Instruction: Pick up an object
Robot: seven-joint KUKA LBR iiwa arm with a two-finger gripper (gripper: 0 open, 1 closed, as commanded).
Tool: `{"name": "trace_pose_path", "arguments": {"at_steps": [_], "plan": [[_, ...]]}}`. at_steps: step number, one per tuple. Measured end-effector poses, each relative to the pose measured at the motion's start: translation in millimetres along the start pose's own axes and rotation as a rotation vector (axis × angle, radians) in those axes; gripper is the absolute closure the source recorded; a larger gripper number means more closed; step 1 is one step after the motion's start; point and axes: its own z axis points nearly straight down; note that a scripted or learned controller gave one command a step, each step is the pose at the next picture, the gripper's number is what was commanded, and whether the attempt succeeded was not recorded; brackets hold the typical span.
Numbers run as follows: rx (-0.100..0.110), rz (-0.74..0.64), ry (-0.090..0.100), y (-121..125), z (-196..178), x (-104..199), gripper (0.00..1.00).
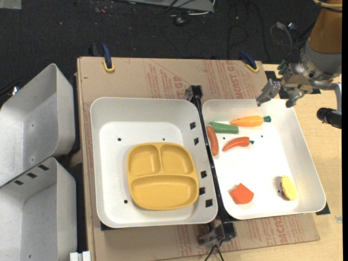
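From my remote station I see two white bins side by side. The left bin (103,145) holds a yellow divided plate (162,175). The right bin (304,162) holds the loose items: an orange carrot (247,121) and a green piece (224,127) at its 12 o'clock end, a red-orange sausage (212,141) along the 9 o'clock wall, a red pepper (236,143) just beside it, an orange-red wedge (242,194) at 6 o'clock, and a yellow piece (288,188) toward 5 o'clock.

The gripper (278,95) hovers over the bin's far rim at about 1 o'clock, fingers spread, pinching nothing. The carrot lies nearest, at the gripper's 8 o'clock, unobstructed.
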Motion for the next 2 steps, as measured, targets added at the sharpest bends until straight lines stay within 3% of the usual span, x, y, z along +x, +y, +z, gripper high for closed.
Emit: {"name": "trace_pose_path", "arguments": {"at_steps": [1,2], "plan": [[-0.013,-0.003,-0.002,2,-8,1,0.0],[-0.009,-0.005,-0.002,5,36,5,0.0]]}}
